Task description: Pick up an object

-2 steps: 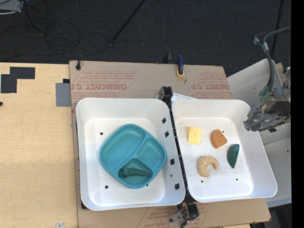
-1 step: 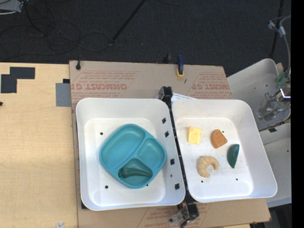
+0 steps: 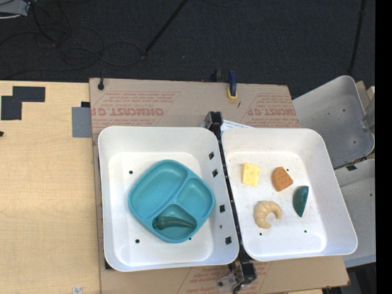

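Note:
The right bin (image 3: 318,146) holds a yellow cheese-like block (image 3: 250,174), an orange-brown bread-like piece (image 3: 282,179), a pale croissant (image 3: 267,213) and a dark teal wedge (image 3: 301,200). They lie apart from each other on the bin floor. The left bin (image 3: 113,164) bears a teal divided plate (image 3: 165,192), with a dark teal curved piece (image 3: 174,222) lying in its front compartment.
A black clip strip (image 3: 222,182) runs along the seam where the two bins meet. Both bins rest on a cardboard sheet (image 3: 159,106) on the wooden bench (image 3: 43,195). A grey metal plate (image 3: 340,112) stands at the right.

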`<move>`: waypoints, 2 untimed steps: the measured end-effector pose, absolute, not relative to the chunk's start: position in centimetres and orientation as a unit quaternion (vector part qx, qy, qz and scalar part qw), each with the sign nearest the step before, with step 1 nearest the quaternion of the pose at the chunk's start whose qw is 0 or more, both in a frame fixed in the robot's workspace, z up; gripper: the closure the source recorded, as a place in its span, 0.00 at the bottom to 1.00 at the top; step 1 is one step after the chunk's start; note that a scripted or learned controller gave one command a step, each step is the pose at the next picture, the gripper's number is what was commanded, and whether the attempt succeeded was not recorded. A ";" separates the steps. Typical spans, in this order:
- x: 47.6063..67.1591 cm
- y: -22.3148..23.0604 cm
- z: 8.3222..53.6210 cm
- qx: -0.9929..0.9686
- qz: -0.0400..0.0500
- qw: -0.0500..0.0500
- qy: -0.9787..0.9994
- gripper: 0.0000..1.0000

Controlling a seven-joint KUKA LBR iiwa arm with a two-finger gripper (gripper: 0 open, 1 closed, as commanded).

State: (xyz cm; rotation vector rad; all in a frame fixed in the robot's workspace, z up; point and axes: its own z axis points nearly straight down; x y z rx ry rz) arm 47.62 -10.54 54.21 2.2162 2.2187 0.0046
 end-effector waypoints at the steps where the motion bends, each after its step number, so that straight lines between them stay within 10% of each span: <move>1: 47.6 -17.8 53.7 0.709 -0.002 0.000 0.705 1.00; 2: 47.6 -6.0 41.0 0.703 -0.004 -0.008 0.711 1.00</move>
